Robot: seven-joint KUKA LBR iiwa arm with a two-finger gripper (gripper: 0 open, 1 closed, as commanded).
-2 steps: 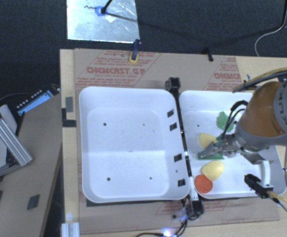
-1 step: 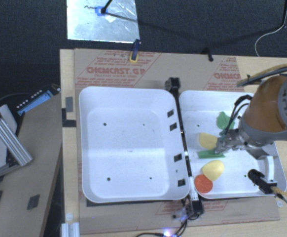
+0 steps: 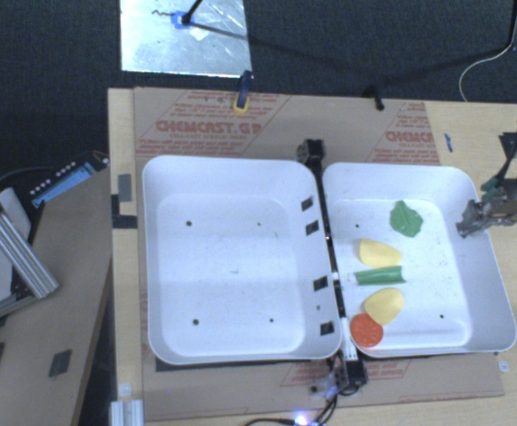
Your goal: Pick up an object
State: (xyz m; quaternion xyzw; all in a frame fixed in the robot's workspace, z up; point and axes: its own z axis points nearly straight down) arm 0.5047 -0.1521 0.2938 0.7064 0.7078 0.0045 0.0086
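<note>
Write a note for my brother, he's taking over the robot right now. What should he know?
Hand: at the right bin's right rim, holding nothing I can see.
Toys, all in the right bin: green leafy piece near the top, yellow piece, green stick, second yellow piece, red round piece in the near-left corner.
Done: nothing picked up yet.
Left: reach in, grab one toy, lift it.

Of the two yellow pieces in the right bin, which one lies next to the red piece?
The lower yellow piece, whose bottom left edge meets the red piece. The upper yellow piece lies beyond the green stick.
</note>
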